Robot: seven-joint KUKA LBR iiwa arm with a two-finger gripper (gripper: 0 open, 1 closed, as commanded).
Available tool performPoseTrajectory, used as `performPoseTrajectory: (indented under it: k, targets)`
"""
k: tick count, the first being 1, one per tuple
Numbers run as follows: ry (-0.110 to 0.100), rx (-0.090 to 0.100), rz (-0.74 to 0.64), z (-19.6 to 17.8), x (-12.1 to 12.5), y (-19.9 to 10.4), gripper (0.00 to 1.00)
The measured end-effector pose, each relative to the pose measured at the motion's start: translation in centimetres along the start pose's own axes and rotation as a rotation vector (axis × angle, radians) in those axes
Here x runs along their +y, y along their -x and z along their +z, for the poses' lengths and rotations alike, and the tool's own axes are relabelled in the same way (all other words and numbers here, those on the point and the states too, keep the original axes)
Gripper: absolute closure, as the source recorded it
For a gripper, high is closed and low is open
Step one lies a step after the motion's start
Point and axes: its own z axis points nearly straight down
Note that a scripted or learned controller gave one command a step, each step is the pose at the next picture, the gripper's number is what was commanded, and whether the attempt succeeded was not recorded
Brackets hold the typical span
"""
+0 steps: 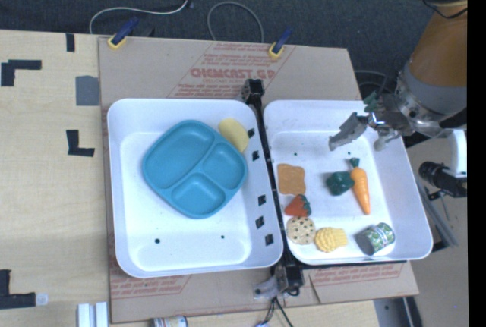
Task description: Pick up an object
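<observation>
Right now the end effector [363, 130] hangs over the upper part of the right bin [304, 111], its two grey fingers splayed apart and nothing between them. So it's open and empty, with every candidate lying below and to the left.

And what a crowd to choose from. The carrot [361, 190] lies touching the dark green vegetable [339, 183], just under the fingers. Go for either and the other gets nudged, or one finger lands on top of the neighbour and the grip slides off. The carrot is tapered and slick-looking too; I'd expect it to squirt out if pinched near the tip.

Further down, the toast slice [291, 179] lies flat, with little for the fingers to catch. The strawberry [298, 205] and the cookie [301, 228] sit nearly touching, with the corn [330, 239] just beside them. The shiny can [376, 237] rests close to the bin's near-right corner, where the wall could block a finger.

Over in the left bin [121, 166], the blue divided plate [194, 168] and the yellow piece [235, 133] at its edge are well apart from the arm.
</observation>
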Motion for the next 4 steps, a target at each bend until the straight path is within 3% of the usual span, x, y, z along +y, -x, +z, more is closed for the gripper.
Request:
performPoseTrajectory:
  k: [1, 2, 3, 4]
  targets:
    - [-0.009, 0.000, 0.007, 9.0, -0.5, 6.9, 0.00]
    - [0.004, -0.004, 0.000, 20.3, 0.0, 4.5, 0.00]
    - [0.008, -0.005, 0.002, 18.5, 0.2, 4.7, 1.00]
    - [0.007, 0.003, -0.010, 9.3, 0.0, -5.5, 1.00]
